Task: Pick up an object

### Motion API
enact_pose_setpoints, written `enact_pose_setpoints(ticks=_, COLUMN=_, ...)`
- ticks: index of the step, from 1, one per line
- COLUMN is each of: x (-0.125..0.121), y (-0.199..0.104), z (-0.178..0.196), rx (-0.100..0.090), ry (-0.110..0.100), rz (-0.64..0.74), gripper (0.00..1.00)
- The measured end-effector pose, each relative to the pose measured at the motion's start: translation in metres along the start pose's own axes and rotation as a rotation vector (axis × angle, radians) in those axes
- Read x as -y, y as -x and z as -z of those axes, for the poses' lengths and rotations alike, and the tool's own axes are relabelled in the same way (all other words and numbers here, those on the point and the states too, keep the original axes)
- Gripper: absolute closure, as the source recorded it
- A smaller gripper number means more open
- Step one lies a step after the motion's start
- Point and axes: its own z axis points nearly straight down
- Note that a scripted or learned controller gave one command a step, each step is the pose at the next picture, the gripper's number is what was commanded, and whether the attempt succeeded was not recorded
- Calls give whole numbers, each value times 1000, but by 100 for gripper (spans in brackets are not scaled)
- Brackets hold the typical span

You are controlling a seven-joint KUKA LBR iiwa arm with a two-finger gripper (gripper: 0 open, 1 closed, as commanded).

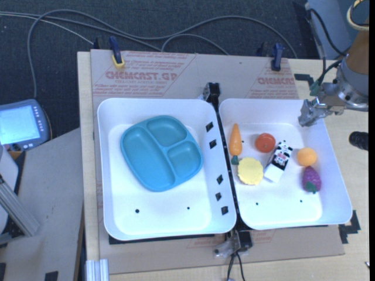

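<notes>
My fingers (309, 115): over right bin's (334, 209) far edge; openness unclear.
Carrot (235, 139): long axis toward counter's far edge.

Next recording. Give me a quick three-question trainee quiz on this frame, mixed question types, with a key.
1. True or false: the blue divided plate lies in the same bin as the carrot.
2. Which item lies closest to the purple grapes? A) yellow disc B) orange fruit C) red tomato
3. Fill in: the gripper hangs over the right bin's far ____ corner.

Key: 1 false; 2 B; 3 right.
</notes>
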Motion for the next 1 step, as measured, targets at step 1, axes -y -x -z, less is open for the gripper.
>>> enact_pose_setpoints(ticks=1, x=11, y=-50, z=-11, rx=-5, ry=-10, rz=3, gripper=100)
